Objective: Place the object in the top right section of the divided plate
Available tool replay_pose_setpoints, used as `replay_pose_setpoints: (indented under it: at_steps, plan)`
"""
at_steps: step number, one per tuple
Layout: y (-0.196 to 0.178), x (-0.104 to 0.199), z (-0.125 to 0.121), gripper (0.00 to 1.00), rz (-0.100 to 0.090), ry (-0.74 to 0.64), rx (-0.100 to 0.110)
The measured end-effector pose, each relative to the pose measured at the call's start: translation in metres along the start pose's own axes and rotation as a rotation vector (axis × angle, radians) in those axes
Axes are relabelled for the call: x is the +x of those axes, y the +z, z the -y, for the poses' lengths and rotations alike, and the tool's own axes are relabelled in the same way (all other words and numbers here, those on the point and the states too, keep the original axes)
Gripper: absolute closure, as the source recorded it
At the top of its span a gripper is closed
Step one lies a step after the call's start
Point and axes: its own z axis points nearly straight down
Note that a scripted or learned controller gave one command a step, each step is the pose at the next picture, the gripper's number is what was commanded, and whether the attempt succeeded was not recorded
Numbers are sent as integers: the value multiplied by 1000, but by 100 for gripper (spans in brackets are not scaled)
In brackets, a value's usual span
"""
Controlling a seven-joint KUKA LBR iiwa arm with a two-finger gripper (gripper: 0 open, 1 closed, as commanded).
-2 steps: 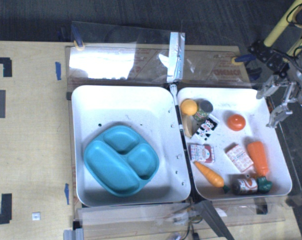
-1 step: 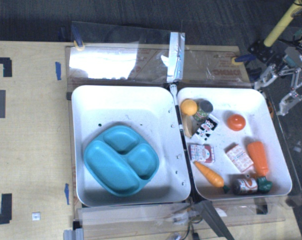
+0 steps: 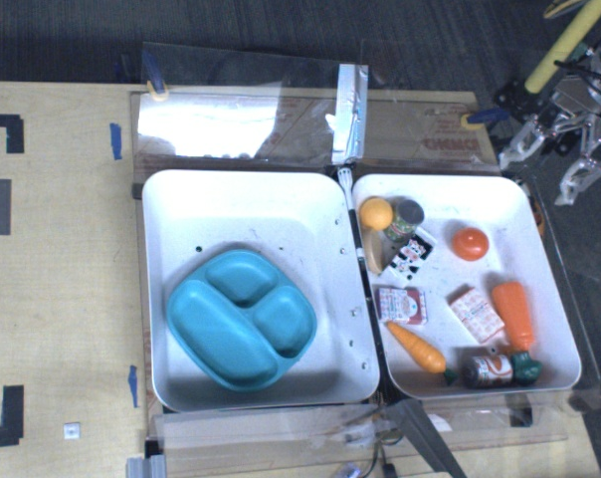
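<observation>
Two shallow white bins are being carried side by side on the worktop [image 3: 52, 267]. In the left bin [image 3: 181, 202] a blue divided plate [image 3: 243, 318] is lying flat, turned at a slant, with one long section along its near-left side and two smaller sections on its far and right sides; all three sections are being shown bare.

The right bin [image 3: 500, 202] is being occupied by the loose objects. At its far-left corner a yellow-orange ball [image 3: 376, 213] is resting just beside a small dark tin [image 3: 408, 211], and a small black-and-white patterned pack [image 3: 411, 254] is lying just near of them. A red-orange ball [image 3: 470, 243] is sitting apart toward the far right. Nearer the middle, two small red-and-white packets are lying flat: one [image 3: 402, 306] on the left, the other [image 3: 477, 314] on the right; print is being carried on both, but it is too small to be read. An orange carrot [image 3: 414, 346] is lying slantwise near the left packet, a larger orange carrot [image 3: 514, 316] is lying along the right side, and a can [image 3: 491, 369] with a red-and-white label, its wording unreadable, is lying on its side at the near edge.

At the far right, outside the bins, the end effector [image 3: 564, 137] is being held well apart from every object; whether its grip is spread or pressed together cannot be told, and nothing appears to be carried by it.

Red lettering on the cardboard [image 3: 420, 132] beyond the right bin is possibly a brand name but is illegible.
</observation>
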Motion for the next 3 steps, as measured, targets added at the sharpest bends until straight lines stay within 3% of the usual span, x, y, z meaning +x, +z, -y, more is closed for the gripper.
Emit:
replay_pose_setpoints:
  at_steps: [1,3]
  plan:
    - [-14,1,1,0,0,-236,1]
    - [-163,14,-15,0,0,-410,3]
